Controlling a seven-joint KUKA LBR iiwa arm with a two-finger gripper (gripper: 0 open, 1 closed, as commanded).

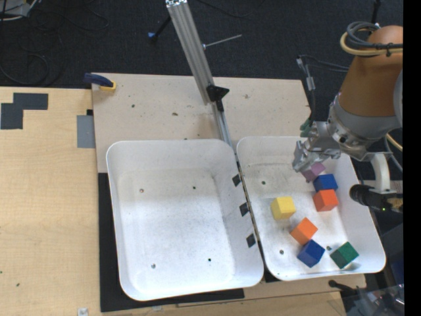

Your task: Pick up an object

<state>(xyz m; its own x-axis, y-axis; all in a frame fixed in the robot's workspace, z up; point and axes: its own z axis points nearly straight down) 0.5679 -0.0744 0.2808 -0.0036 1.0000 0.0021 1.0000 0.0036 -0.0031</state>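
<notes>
The right bin [266, 151] holds several small blocks. A purple block [316, 172] lies near the bin's far right, partly hidden under my gripper [306, 161], which hangs right over it and seems to touch it. Just beside it are a blue cube [325, 182] and a red-orange cube [325, 200]. A yellow cube [283, 207] sits nearer the bin's middle. Toward the front lie an orange cube [304, 230], a second blue cube [310, 253] and a green cube [344, 254].
The left bin [131, 176] stands beside the right one, with black clips [243, 209] along the shared wall. A slanted aluminium bar [195, 51] rises behind the bins. The arm's orange band [368, 78] looms over the right bin's far right corner.
</notes>
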